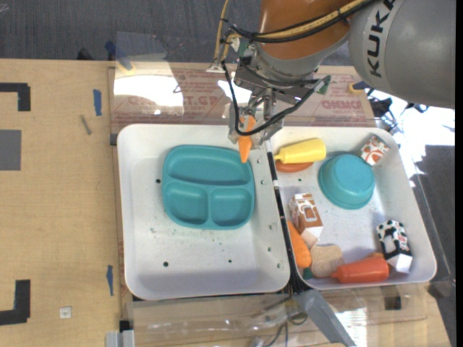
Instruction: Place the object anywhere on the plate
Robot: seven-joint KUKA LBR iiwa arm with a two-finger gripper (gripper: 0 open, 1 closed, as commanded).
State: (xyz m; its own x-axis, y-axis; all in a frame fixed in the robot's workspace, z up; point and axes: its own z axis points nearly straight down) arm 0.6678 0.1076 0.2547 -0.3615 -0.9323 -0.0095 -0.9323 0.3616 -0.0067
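Two white bins sit side by side on the table point(58, 194), and I have the arm point(318, 13) reaching in from the right, over their back edge. The hand point(249, 125) hangs just above the back right corner of the left bin point(137, 266), and I can see a small orange carrot piece point(245, 147) pinched between its fingers, pointing down. The carrot piece hovers at the back right rim of the teal plate point(206, 186), a divided plate that lies flat in the middle of the left bin.

Over in the right bin point(419, 223) I count several other things. A yellow bottle point(300, 151) lies on its side near the back left corner, on top of something orange. A teal bowl point(347, 180) stands beside it, and a small red and white carton point(374, 150) lies in the back right corner. Near the left wall there is a brown and white box point(305, 212), with a whole carrot point(299, 247) just in front of it. A tan bread slice point(326, 259) and a red pepper point(361, 270) rest along the front, and a black and white cow toy point(393, 238) is at the right.
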